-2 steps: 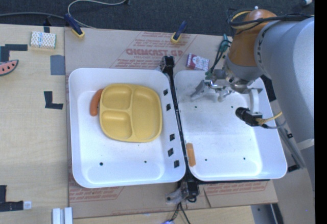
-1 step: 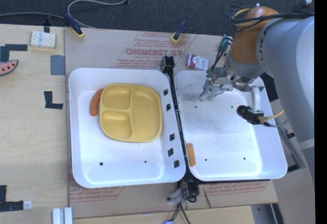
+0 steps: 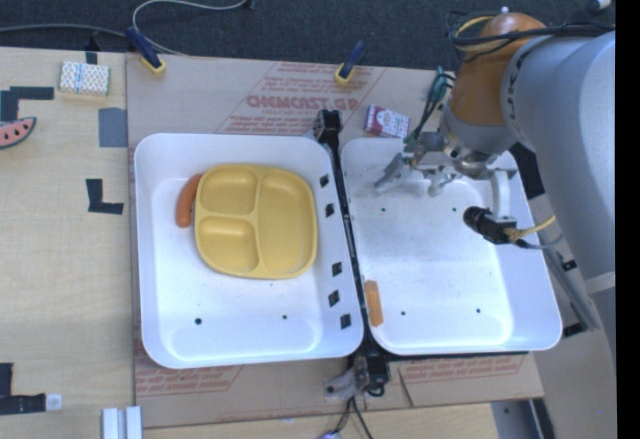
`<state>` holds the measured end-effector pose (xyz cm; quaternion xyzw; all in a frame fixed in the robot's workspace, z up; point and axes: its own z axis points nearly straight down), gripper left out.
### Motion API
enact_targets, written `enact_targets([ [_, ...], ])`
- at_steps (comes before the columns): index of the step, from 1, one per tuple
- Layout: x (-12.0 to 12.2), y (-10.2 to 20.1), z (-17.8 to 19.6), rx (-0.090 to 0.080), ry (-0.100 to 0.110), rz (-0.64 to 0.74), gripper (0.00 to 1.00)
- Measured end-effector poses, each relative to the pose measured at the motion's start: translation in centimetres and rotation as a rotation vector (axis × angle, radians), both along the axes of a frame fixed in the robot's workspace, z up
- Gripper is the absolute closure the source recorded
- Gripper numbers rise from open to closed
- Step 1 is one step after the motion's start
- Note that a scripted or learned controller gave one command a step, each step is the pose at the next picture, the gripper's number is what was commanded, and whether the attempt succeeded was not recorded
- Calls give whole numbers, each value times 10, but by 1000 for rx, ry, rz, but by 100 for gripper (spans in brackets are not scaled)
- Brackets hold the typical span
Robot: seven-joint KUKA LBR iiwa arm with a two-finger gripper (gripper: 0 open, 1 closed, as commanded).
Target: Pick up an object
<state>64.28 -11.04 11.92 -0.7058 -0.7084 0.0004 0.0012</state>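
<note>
Two shallow white plastic bins sit side by side on the table [image 3: 60, 227]. The left bin [image 3: 160, 307] holds a yellow three-compartment tray [image 3: 255, 220], smooth and rounded, which partly hides an orange sausage-shaped object [image 3: 184, 202] at its left edge. A small orange piece [image 3: 373, 302] lies by the right bin's [image 3: 450, 322] left wall. The pincer [image 3: 412, 174] hangs over that bin's far end, metal fingers spread, pinching nothing.
</note>
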Motion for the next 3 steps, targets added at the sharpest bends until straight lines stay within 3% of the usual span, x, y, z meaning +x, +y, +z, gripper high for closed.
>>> enact_targets([
  [1, 0, 1, 9, 2, 1, 1, 100],
  [2, 0, 1, 9, 1, 1, 1, 0],
  [3, -13, 14, -34, -2, -3, -3, 0],
])
